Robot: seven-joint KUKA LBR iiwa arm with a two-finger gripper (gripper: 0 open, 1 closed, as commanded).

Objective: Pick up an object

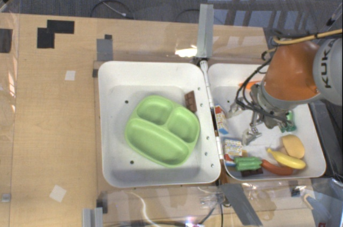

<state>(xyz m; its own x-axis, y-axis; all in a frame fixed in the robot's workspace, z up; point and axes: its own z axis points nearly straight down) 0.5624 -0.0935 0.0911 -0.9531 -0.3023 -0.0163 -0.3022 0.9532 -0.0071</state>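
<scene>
The gripper (253, 134) hangs in the right bin (316, 167), fingers parted and holding nothing. A banana (286, 159) lies just beside it, heaped with other toys along the near wall — easy pickings, I'd judge.

Green object (290, 123) mostly behind the arm (292, 73), perhaps a toy.
</scene>
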